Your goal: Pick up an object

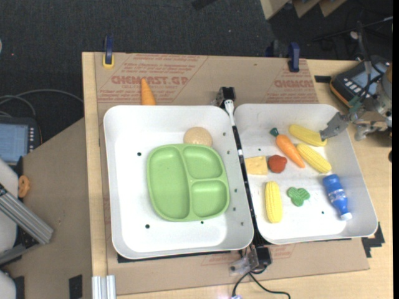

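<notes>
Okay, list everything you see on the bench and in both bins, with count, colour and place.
White bins: 2, side by side on the bench.
Divided plate: 1, green, left bin.
Round bun-like item: 1, beige, left bin, behind the plate.
Corn cobs: 3, yellow, right bin.
Carrot: 1, orange, right bin.
Tomato-like item: 1, red, right bin.
Cheese-like block: 1, pale yellow, right bin.
Green item: 1, right bin.
Bottle: 1, blue, right bin.
Orange item: 1, on cardboard behind left bin.
Gripper: 1, grey, over right bin's far right.
</notes>
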